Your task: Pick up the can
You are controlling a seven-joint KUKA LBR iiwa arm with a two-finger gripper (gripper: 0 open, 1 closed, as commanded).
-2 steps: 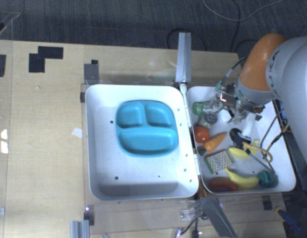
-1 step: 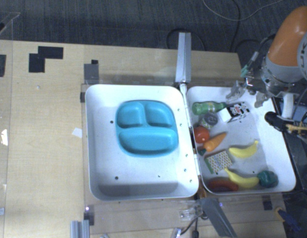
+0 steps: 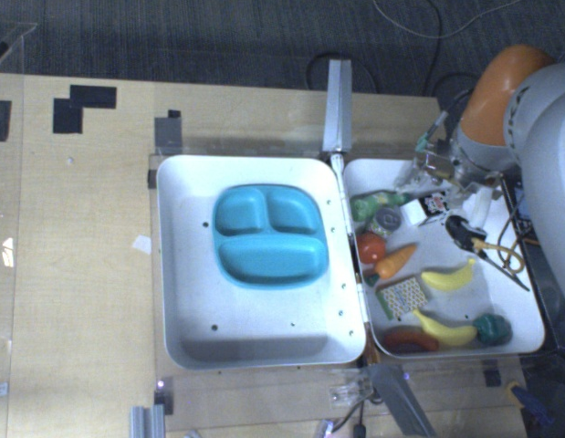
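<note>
The can (image 3: pixel 387 218) is a small grey cylinder seen from its round top. It stands in the back left part of the right bin (image 3: pixel 528 331), against a green item (image 3: pixel 367 205). My gripper (image 3: pixel 426 182) hangs over the back of that bin, just right of the can and above it. A small white, red and black box (image 3: pixel 429 205) lies below the gripper. Nothing visibly sits in the gripper.
Around the can lie a red tomato (image 3: pixel 371 246), an orange carrot (image 3: pixel 396 260), a checkered pad (image 3: pixel 402 296), two bananas (image 3: pixel 446 278), a teal item (image 3: pixel 490 328) and a dark red item (image 3: pixel 408 340). The left bin (image 3: pixel 182 318) bears a blue divided plate (image 3: pixel 268 235).
</note>
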